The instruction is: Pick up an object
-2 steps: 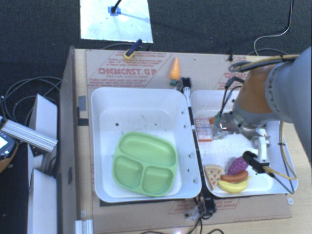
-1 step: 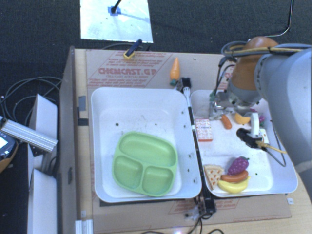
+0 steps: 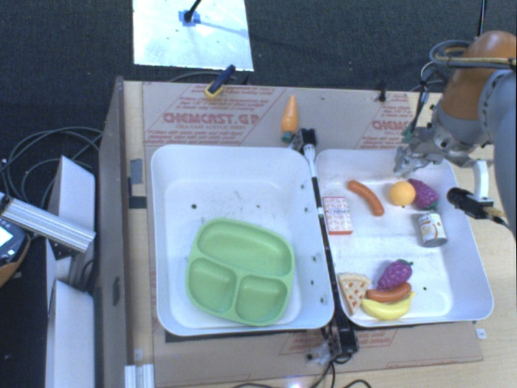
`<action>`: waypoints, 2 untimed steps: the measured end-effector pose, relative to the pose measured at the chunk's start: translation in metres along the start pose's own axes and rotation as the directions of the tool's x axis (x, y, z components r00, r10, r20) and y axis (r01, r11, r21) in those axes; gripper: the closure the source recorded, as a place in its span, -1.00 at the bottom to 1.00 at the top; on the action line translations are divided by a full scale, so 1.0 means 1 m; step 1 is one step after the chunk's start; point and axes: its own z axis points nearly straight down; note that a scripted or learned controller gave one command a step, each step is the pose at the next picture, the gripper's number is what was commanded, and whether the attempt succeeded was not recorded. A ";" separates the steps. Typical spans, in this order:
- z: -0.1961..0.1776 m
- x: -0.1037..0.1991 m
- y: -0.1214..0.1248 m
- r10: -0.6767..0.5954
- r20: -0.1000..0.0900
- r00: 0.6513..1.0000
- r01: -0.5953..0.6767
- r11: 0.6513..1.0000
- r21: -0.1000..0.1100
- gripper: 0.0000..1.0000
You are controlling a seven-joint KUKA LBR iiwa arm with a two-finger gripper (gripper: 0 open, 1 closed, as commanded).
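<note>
Nothing lifted yet: gripper point(image 3: 406, 162) hovers at right bin's point(image 3: 477, 297) far edge near the orange point(image 3: 401, 193), grip state unclear.

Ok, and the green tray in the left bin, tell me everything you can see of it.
The green tray is a light green, plastic-looking plate with rounded corners and three compartments: one long one across the far side and two smaller ones nearer the camera. It lies flat, right side up, slightly turned, in the near half of the left bin. Nothing can be seen in its compartments, and only the bin floor touches it.
</note>
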 end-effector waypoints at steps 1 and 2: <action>0.037 0.054 -0.042 0.000 -0.001 1.000 0.000 1.000 0.001 -1.00; 0.048 0.085 -0.089 0.000 -0.003 1.000 0.000 1.000 0.005 -1.00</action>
